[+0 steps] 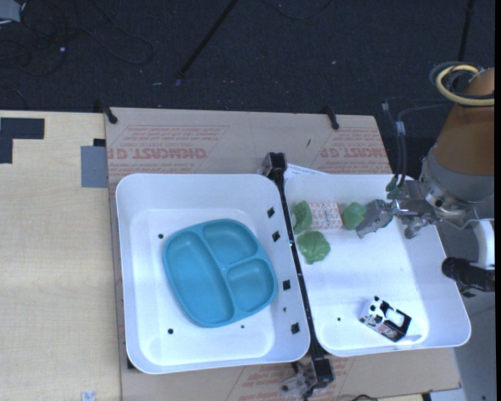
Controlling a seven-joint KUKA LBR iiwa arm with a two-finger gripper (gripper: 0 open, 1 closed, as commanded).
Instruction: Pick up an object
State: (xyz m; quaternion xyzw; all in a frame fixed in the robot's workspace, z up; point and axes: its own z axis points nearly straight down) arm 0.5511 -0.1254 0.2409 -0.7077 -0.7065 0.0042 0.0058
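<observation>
My gripper (390, 225) hangs over the upper right part of the right bin (434, 307), open, with nothing between its fingers. Its left finger (368, 225) is just right of a small green piece (353, 215). A pale pink box (325, 215) lies left of that piece. Two more green leafy pieces sit near the bin's left wall, one at the top (301, 215) and one lower (314, 246). A black and white object (385, 320) lies near the bin's front right corner.
The left bin (142, 224) holds a blue divided plate (220, 270). A black divider (285, 257) runs between the bins. Cardboard (234, 144) lies under both. The arm's orange band (472, 132) rises at the right edge.
</observation>
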